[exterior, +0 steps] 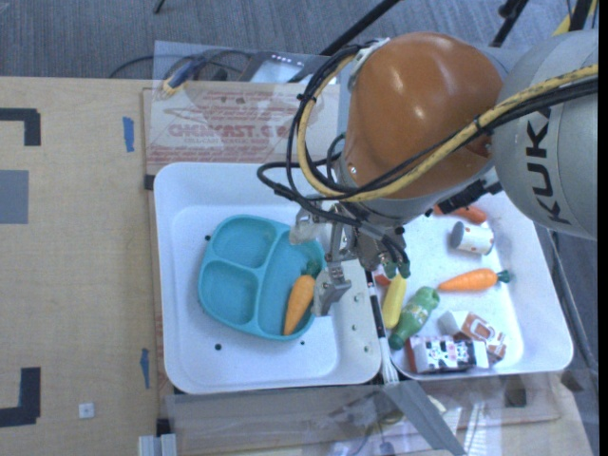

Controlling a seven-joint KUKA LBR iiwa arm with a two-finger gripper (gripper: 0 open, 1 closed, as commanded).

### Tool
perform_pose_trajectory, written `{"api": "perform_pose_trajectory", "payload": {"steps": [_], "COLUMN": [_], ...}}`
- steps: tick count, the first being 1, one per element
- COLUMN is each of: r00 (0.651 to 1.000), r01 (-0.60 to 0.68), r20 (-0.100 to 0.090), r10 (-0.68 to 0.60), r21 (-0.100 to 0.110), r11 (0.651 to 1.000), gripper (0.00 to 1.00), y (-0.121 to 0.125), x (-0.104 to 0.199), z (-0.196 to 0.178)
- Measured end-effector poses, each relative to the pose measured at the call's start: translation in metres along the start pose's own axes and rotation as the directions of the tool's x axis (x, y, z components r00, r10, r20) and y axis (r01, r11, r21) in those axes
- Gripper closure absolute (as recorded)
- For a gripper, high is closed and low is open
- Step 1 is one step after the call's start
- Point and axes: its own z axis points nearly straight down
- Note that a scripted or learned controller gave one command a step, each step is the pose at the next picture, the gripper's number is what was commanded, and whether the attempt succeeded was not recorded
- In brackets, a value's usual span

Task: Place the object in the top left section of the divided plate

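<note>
Lying in the right section of the teal divided plate (249, 275), not the top left one: toy carrot (298, 303). Hovering just beside it: gripper (330, 288), grip state impossible to tell. Placement seemingly pending.

Hidden behind the arm's orange band (418, 112): most of the right bin's (541, 255) far edge and part of the left bin's (180, 283) far right corner. Divided plate's (242, 274) right rim partly covered by the gripper (332, 288). Too small to read: print on the carton (446, 353) near the right bin's front edge.
</note>
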Motion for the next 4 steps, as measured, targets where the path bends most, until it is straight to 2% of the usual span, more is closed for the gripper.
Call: {"api": "perform_pose_trajectory", "payload": {"steps": [1,2,3,4], "r00": [1.000,0.990,0.987,0.988], "r01": [0.000,0.140,0.158,0.157], "r20": [0.008,-0.004,-0.005,-0.005], "r10": [0.000,-0.140,-0.158,-0.157], "r21": [-0.002,0.000,0.000,0.000], "r11": [1.000,0.990,0.988,0.988], "gripper": [1.00,1.00,1.00,0.00], "y": [0.001,0.018,0.000,0.000], "x": [-0.002,0.005,-0.006,-0.006], "z": [-0.011,0.104,0.127,0.127]}}
